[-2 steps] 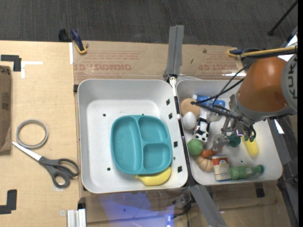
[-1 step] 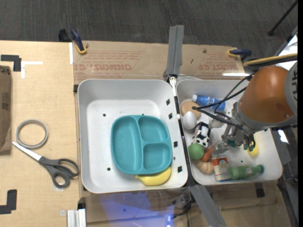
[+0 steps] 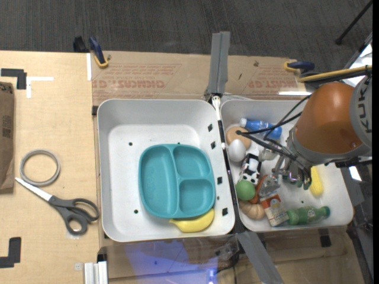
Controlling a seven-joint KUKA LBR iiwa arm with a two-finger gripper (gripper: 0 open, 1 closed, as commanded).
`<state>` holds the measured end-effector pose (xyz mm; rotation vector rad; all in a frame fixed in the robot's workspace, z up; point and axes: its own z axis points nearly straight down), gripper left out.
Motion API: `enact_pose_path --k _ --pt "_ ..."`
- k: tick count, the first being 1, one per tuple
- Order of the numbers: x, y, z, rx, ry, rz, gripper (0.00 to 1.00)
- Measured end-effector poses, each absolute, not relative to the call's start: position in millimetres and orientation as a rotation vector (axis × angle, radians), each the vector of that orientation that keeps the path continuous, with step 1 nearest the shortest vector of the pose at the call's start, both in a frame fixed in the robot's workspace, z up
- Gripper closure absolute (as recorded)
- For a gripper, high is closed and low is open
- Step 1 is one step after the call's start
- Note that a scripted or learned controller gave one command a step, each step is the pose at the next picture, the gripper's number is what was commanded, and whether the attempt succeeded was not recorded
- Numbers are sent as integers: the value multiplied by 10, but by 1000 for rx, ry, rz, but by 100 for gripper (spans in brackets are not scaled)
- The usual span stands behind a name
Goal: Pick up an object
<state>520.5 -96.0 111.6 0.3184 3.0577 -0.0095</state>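
Observation:
The right bin [image 3: 337,212] holds a jumble of small things: a white egg [image 3: 236,149], a black-and-white cow toy [image 3: 251,169], a green ball [image 3: 245,190], a tan garlic-like piece [image 3: 253,210], a green bottle [image 3: 307,215], a yellow corn-like piece [image 3: 316,181] and a blue-capped item [image 3: 258,125]. My gripper [image 3: 277,180] is down in the middle of this bin, right of the cow toy and above a small red-and-white packet [image 3: 273,210]. The orange wrist band [image 3: 327,123] hides the bin's back right part.
The left bin [image 3: 112,158] holds a teal divided plate [image 3: 176,180] with a yellow banana [image 3: 193,222] under its front edge. On the bench to the left lie scissors [image 3: 62,205] and a tape roll [image 3: 39,167]. Black cables run over the right bin.

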Motion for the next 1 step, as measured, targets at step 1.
enact_pose_path --k 1 --pt "5000 -974 956 472 3092 -2 0"
